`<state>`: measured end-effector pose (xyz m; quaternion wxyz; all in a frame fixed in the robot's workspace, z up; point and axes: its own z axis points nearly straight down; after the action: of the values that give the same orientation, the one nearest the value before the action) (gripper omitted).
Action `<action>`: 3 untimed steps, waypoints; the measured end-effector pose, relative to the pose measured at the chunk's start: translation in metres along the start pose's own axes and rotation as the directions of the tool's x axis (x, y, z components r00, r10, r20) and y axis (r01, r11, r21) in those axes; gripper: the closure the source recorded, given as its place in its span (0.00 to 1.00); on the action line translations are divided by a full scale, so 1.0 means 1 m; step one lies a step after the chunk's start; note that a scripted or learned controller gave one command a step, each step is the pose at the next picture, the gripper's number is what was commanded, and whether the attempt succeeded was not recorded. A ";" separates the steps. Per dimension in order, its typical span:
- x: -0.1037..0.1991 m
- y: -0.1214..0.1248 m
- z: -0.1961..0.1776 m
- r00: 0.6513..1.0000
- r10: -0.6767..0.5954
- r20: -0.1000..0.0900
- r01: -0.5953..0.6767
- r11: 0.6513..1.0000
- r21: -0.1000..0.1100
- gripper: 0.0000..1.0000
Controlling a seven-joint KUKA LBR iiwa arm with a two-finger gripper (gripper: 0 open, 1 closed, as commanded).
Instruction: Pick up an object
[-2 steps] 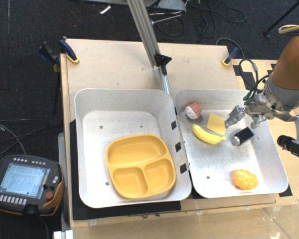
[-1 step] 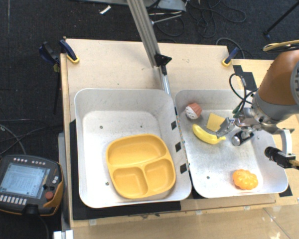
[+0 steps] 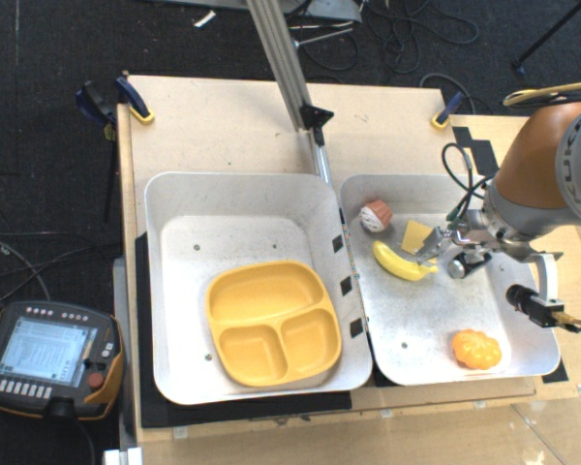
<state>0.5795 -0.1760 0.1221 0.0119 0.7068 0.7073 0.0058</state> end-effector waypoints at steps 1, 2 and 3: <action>0.000 0.001 -0.009 1.000 0.000 0.002 0.000 1.000 -0.004 1.00; 0.004 0.002 -0.052 1.000 -0.002 -0.008 0.002 1.000 0.021 1.00; 0.003 0.005 -0.106 1.000 -0.002 -0.007 0.002 1.000 0.018 1.00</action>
<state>0.5822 -0.1720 0.2282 0.0031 0.7060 0.7082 0.0015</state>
